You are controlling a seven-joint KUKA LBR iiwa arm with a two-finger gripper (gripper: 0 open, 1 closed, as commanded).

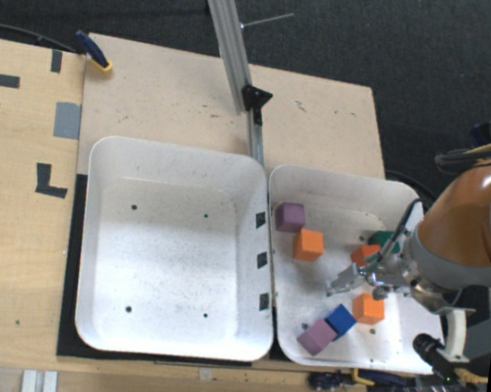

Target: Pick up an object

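From where I stand the gripper [369,280] is down inside the right-hand bin [337,190], its metal fingers [342,284] splayed over the floor among the blocks, and I can't honestly tell how far apart they are, nor can I see any block between them, so I'd not say it has hold of anything. The likeliest target, to my eye, is the orange block [369,309] sitting just below the fingers, close beside the blue block [340,321], which in turn touches a purple block [317,337] toward the near wall. That crowding is the trouble: if the fingers close a little off, they could nudge the orange one into its blue neighbour, or pinch a corner and let it squirt out sideways. Another small orange piece [365,253] and something green [382,240] lie tucked right against the wrist, partly hidden, and could be knocked as the arm lifts. The second orange cube [308,244] and the purple cube [292,216] further left stand well apart from all this. As for the target's bearing, it looks about as wide as it is long, so I see no real long axis; its edges sit slightly turned against the bin walls, which the fingers would need to match to grip flat faces
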